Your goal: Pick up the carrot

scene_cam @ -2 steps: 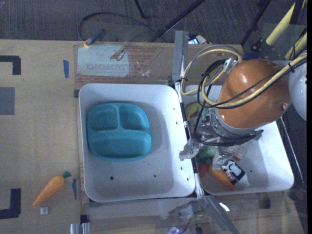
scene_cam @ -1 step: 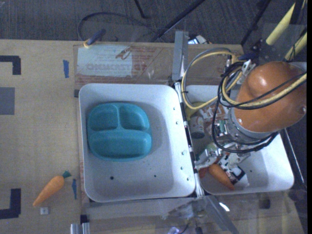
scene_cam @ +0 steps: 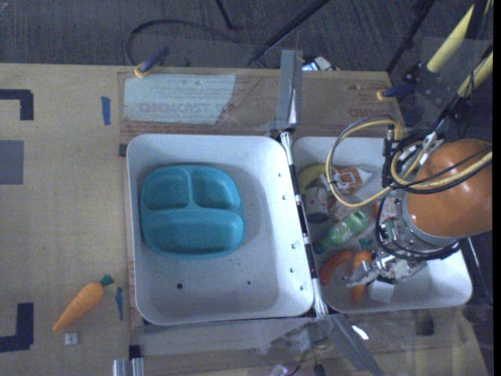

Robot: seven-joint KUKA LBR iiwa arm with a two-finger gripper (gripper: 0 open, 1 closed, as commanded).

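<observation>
One arm (scene_cam: pixel 442 190) bends down into the right bin (scene_cam: pixel 454 284), its end effector (scene_cam: pixel 374 271) low among toys; grip state unclear.

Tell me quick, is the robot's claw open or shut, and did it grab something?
Gripper: down in the right bin among the toys; open or shut cannot be told, and nothing is seen held.

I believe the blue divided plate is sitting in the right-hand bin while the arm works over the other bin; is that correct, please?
Not quite: the camera view shows the blue divided plate in the left bin, not the right one. The arm's gripper is over the right bin, among the small items there.
</observation>
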